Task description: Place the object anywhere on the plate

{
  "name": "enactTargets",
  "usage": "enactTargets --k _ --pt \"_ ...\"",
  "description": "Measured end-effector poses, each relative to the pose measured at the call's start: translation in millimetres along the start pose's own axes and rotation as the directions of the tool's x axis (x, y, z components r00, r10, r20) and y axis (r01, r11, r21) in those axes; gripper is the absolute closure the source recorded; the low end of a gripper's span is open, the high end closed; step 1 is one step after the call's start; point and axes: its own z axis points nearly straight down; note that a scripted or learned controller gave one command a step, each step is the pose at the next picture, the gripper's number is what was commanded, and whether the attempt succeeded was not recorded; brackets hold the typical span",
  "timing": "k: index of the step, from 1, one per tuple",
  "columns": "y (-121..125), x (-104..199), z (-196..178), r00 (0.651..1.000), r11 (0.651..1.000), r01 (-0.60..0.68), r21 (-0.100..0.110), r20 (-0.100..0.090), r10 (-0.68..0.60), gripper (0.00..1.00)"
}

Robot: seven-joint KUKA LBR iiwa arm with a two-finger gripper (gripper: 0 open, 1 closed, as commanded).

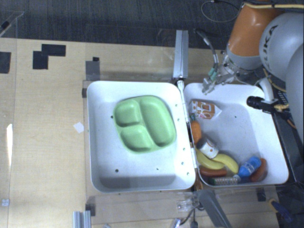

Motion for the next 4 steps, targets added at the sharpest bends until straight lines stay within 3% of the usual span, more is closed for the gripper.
enactTargets --k 1,2,3,4 --pt "-9.1 18.6 -0.6 0.984 0.984 0.179 -0.001 0.000 -0.179 1.00" --pt "-9.1 18.6 -0.6 0.984 0.984 0.179 -0.001 0.000 -0.179 0.00" --pt "-6.8 18.4 -13.4 0.983 0.983 0.181 -0.008 0.005 -0.181 1.00" --pt "-11.8 92.7 -0.2 0.954 0.954 0.300 -0.001 -0.001 -0.300 1.00"
